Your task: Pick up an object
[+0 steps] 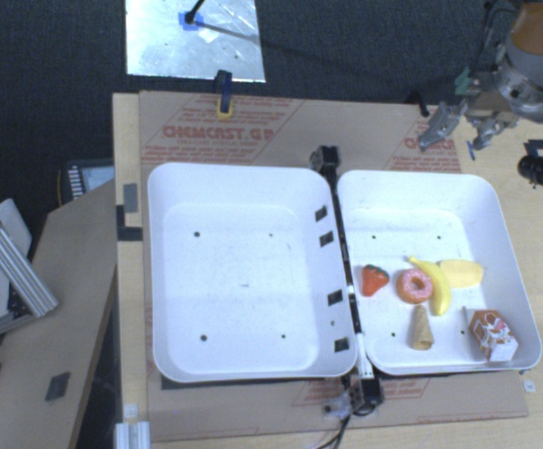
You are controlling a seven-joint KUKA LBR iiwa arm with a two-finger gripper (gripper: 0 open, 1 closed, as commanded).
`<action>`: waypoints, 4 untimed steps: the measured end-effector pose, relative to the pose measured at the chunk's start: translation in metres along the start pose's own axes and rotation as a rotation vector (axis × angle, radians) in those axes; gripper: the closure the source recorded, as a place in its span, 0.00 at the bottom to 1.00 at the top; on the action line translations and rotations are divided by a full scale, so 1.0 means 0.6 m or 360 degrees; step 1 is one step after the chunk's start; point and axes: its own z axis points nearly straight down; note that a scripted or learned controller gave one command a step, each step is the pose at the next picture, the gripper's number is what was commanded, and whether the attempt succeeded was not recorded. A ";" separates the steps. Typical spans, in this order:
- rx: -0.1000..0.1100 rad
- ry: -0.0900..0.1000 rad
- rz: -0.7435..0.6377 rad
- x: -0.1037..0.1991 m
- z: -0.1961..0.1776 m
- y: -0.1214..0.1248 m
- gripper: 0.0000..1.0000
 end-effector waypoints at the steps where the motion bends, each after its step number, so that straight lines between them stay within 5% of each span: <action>1: 0.0004 0.0003 -0.0003 0.093 -0.107 0.001 0.00; 2: 0.0005 0.0004 -0.0003 0.183 -0.208 0.025 0.00; 3: 0.0009 -0.0001 0.0000 0.176 -0.221 0.025 1.00; 4: 0.0048 0.0001 0.0020 0.124 0.045 -0.056 1.00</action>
